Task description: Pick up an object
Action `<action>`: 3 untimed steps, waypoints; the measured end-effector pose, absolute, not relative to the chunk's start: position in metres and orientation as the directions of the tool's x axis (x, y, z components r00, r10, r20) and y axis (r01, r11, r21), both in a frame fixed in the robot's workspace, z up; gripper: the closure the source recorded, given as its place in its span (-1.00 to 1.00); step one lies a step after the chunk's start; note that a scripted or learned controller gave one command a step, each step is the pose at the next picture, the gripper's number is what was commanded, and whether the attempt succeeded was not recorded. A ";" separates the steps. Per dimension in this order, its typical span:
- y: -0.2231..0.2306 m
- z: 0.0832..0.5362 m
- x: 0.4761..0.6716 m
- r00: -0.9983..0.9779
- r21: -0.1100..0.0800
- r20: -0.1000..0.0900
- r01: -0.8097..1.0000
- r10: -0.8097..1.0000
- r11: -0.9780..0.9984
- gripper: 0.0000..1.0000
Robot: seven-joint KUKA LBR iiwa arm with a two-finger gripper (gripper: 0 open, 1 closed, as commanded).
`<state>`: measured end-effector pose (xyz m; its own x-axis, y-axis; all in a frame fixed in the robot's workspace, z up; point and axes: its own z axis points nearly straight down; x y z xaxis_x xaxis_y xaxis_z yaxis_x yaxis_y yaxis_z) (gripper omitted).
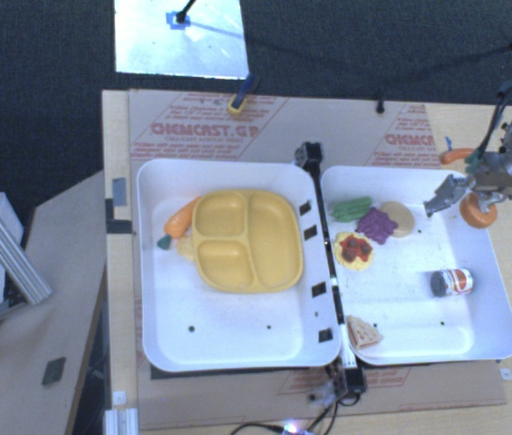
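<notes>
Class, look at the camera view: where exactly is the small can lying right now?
The can lies on its side in the right bin, toward that bin's right side, below and right of the pizza slice.

Glossy plastic white bins (237, 356) hold a smooth yellow tray (242, 240) — beneath, matt printed cardboard (206, 125).

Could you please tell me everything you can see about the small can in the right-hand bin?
The small can lies on its side on the floor of the right bin, toward that bin's right side. Its body looks white with a red band, like a printed label, and the dark grey round end faces the view's left. It looks like metal. Nothing touches it: the pizza-like toy and the sandwich wedge lie well apart to its left, and the gripper hangs above the bin farther back.
</notes>
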<state>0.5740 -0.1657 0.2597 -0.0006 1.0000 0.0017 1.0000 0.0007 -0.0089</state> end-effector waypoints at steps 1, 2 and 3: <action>-0.165 0.266 0.576 -0.003 0.001 0.000 1.000 1.000 0.003 -1.00; -0.165 0.217 0.566 -0.001 -0.002 0.001 1.000 1.000 0.001 -1.00; -0.172 0.160 0.572 -0.001 -0.002 0.001 1.000 1.000 0.001 -1.00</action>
